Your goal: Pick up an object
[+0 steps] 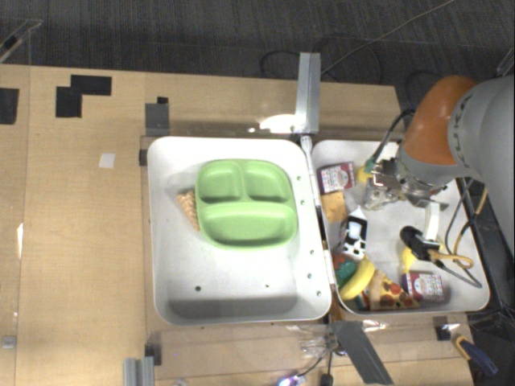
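My gripper (pixel 378 190) hangs over the upper middle of the right bin (pixel 475 292), below the arm's orange band. Just left of it lies a maroon packet (pixel 335 177), with a tan packet (pixel 333 207) below that. A black and white toy (pixel 354 238) lies a little below the gripper. Along the bin's front sit a yellow banana (pixel 361 277), a green piece (pixel 345 271), a pizza-slice toy (pixel 387 293) and a maroon can (pixel 426 286). Nothing shows between the gripper and these things.
The left bin (pixel 173 288) holds a green divided plate (pixel 245 202) with a tan, grainy piece (pixel 187 207) sticking out from under its left edge. A metal post (pixel 308 95) stands behind the wall between the bins.
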You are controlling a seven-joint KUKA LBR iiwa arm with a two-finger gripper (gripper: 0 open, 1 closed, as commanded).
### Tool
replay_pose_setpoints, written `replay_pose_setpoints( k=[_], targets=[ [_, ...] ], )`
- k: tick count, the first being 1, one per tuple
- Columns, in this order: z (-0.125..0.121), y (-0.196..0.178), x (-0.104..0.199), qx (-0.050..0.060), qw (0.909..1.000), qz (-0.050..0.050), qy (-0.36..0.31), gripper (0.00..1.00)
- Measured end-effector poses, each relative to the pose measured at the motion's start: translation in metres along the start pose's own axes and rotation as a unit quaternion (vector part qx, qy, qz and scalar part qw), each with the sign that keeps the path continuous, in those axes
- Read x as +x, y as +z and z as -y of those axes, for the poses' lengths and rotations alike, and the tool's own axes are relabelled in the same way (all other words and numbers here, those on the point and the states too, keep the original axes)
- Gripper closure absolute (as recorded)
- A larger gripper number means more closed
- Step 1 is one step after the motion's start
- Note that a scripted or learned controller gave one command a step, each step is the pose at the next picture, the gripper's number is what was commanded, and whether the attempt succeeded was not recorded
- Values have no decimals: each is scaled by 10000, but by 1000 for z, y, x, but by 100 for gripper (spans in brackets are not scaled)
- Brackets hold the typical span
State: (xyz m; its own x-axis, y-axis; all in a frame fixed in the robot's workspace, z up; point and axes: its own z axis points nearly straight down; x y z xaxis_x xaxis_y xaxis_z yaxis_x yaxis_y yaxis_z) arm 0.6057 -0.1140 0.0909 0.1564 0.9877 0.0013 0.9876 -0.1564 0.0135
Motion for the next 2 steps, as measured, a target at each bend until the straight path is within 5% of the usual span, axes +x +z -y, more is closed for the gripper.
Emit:
replay_pose_setpoints(
  k=[1, 2],
  targets=[
    [-20, -1, -6, 36, 9992, 1, 405, 100],
    [-20, -1, -6, 36, 9992, 1, 407, 0]
  ],
)
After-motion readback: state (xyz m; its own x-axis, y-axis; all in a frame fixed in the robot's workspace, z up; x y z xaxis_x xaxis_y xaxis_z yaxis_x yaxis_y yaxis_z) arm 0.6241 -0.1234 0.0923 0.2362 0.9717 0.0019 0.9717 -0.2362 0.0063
